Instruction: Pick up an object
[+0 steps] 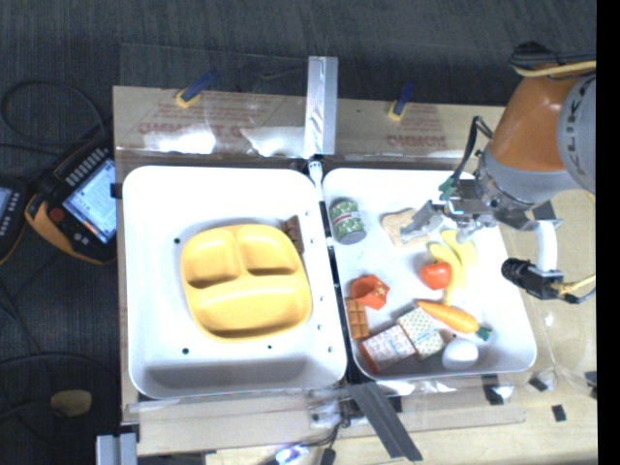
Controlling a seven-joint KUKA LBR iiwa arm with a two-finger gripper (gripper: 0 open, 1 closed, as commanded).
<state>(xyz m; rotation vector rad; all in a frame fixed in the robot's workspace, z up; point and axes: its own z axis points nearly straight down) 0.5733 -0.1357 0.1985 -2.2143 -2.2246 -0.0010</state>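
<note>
The right bin [518, 289] holds a green can [347, 219], a beige piece [394, 226], a yellow banana [455, 258], a red tomato [436, 274], a red pepper [368, 291], a carrot [451, 316], a brown waffle block [356, 319], two small boxes [402, 338] and a white egg [460, 354]. My gripper [436, 219] hangs over the bin's back part, just right of the beige piece and above the banana's top end. I see nothing held in it.
The left bin [145, 260] carries a yellow divided plate [247, 277], with a small brown item [293, 229] at its back right corner. A handheld pendant [82, 201] lies off the bench to the left. The grey and orange arm [542, 143] covers the right bin's back right corner.
</note>
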